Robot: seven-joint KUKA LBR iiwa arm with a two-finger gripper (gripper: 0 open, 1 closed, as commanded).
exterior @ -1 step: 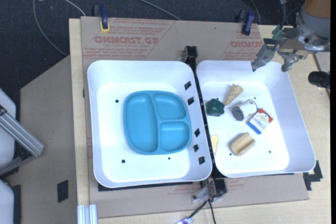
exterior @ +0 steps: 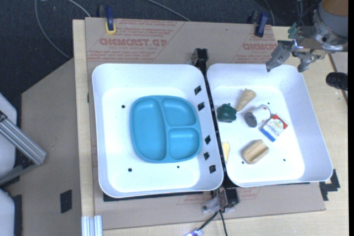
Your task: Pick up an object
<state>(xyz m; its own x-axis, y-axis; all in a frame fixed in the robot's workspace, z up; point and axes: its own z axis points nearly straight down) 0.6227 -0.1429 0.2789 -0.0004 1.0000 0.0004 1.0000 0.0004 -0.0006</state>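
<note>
- Gripper [exterior: 289,62] above the right bin's [exterior: 310,119] far edge, fingers spread wide, nothing between them.
- In the right bin: dark green lump [exterior: 225,113], tan cone-like piece [exterior: 245,99], grey stone-like piece [exterior: 251,119], red-white-blue packet [exterior: 274,127], tan bread-like roll [exterior: 254,151].
- Left bin [exterior: 105,119] holds a blue divided plate [exterior: 165,128].

Right bin [exterior: 310,119]: items clustered mid-floor, green piece [exterior: 226,113], grey piece [exterior: 250,119], red-blue packet [exterior: 274,127], tan block [exterior: 255,151] near bench front edge. Open floor along its right wall. Left bin [exterior: 105,113]: blue tray [exterior: 165,128] covers centre, margins free.
</note>
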